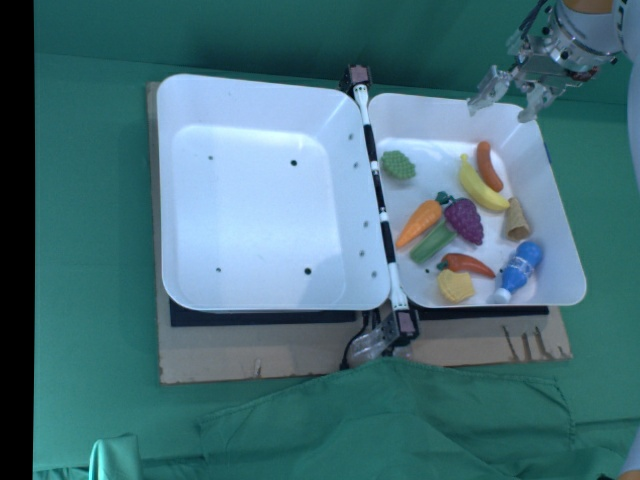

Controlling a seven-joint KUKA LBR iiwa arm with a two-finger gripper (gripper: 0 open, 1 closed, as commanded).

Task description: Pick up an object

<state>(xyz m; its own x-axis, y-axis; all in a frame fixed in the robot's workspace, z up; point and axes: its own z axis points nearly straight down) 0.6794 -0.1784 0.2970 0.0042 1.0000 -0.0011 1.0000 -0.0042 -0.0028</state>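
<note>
My gripper (507, 99) hangs over the far rim of the right bin (560, 230), open, with nothing between its fingers. Below it in that bin lie several toy foods: a red sausage (489, 166), a yellow banana (481, 185), a green leafy piece (398, 164), an orange carrot (419, 223), purple grapes (464, 220), a green pod (432, 242), a waffle cone (516, 220), a red-orange pepper (468, 264), a yellow piece (455, 286) and a blue-and-white bottle (518, 271).
The left bin (180, 108) stands beside the right one, divided by a black-and-white bar (376, 183). Both rest on a cardboard sheet (260, 353) over green cloth. A fold of green cloth (400, 418) lies at the front.
</note>
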